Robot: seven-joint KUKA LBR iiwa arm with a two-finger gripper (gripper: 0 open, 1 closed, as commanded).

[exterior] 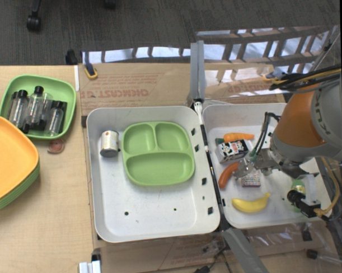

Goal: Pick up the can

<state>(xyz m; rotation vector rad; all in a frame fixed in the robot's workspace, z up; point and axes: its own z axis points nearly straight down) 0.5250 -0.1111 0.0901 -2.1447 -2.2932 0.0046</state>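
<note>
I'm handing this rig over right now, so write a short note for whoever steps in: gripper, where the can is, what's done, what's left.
Gripper: low in the right bin, among the food items by the small box; whether it is open or shut cannot be told.
Can: lying in the left bin, touching the left edge of the green plate, far from the gripper.
Done: nothing; the can is not picked up.
Left: move over to the left bin, grasp the can and lift it.
</note>
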